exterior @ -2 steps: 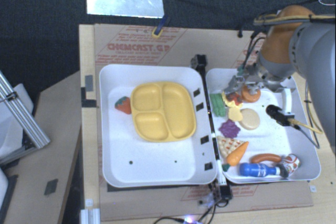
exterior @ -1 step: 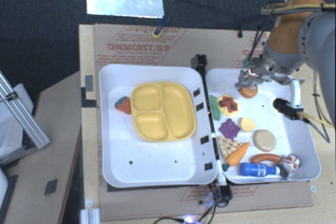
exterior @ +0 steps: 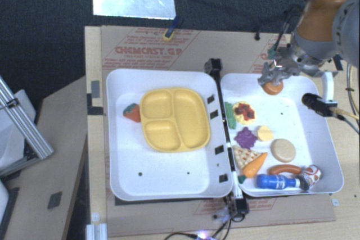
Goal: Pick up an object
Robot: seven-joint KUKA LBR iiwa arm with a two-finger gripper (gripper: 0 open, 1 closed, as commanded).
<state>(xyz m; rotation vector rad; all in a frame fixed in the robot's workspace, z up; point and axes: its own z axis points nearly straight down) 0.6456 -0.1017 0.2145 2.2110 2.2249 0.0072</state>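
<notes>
Over the right bin (exterior: 323, 137), jaws (exterior: 274, 80) clamp an orange round toy (exterior: 273, 87) between them.

Two shallow white bins sat side by side on the bench. The left bin (exterior: 118, 137) held a yellow three-compartment plastic tray (exterior: 173, 119), with a small red-orange toy strawberry (exterior: 133, 113) touching its left edge. In the right bin (exterior: 320, 137) a blue toy bottle (exterior: 277, 181) lay along the near wall, an orange toy carrot (exterior: 254, 165) just behind it.
</notes>
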